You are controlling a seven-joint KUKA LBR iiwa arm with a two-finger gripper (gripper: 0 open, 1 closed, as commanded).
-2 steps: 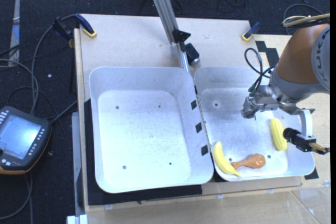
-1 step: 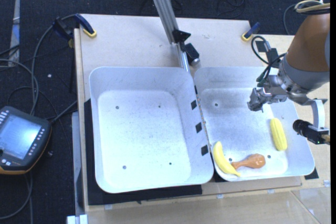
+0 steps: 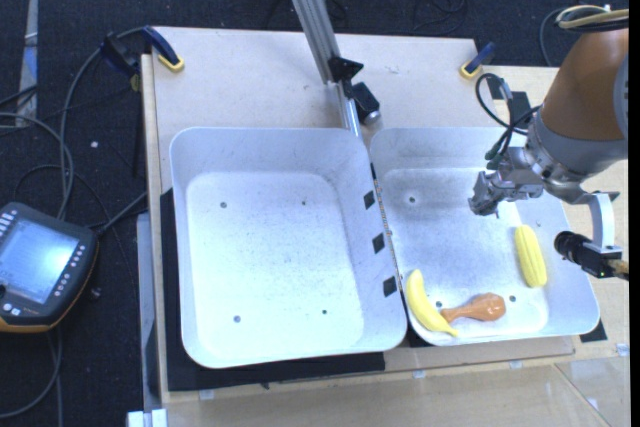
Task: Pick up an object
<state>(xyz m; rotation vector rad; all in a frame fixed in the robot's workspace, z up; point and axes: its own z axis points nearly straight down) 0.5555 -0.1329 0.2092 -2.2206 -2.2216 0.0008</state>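
I see the claw (image 3: pixel 487 200) hanging over the right shallow white plastic bin (image 3: pixel 440 165); its state I cannot tell. Yellow plastic corn cob (image 3: pixel 530 256) lies near, below it, untouched, likely target.

left white bin (image 3: pixel 200 215) | teach pendant (image 3: pixel 40 265) on floor | aluminium pole (image 3: pixel 310 5)

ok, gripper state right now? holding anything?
Two-finger gripper: cannot be told whether open or closed; nothing seen held. It hangs over the right white bin, apart from the yellow corn cob.
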